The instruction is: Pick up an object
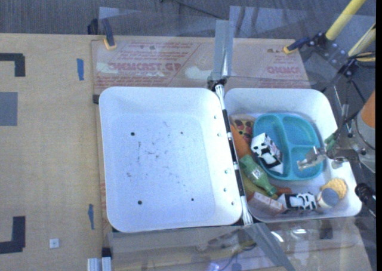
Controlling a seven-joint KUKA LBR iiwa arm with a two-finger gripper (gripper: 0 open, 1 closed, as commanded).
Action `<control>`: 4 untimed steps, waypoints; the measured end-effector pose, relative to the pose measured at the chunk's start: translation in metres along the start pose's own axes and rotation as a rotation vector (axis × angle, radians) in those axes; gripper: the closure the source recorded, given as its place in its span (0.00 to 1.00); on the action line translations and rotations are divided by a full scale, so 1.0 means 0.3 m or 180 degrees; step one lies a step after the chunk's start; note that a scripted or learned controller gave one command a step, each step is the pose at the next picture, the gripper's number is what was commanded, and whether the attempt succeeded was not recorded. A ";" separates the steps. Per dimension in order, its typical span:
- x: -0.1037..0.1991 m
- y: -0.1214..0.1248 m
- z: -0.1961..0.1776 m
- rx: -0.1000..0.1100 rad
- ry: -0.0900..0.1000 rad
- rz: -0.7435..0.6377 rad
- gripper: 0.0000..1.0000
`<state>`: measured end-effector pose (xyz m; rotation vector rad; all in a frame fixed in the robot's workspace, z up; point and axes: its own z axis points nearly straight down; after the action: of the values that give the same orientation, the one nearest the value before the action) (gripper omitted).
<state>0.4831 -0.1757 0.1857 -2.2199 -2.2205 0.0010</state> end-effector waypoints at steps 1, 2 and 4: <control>-0.001 0.003 -0.033 -0.0008 -0.0003 0.0001 1.00; -0.001 0.003 -0.033 -0.0008 -0.0003 0.0002 0.00; 0.075 0.132 0.259 -0.0114 -0.0054 -0.0329 1.00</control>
<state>0.5225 -0.1531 0.1078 -2.1272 -2.3597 -0.0201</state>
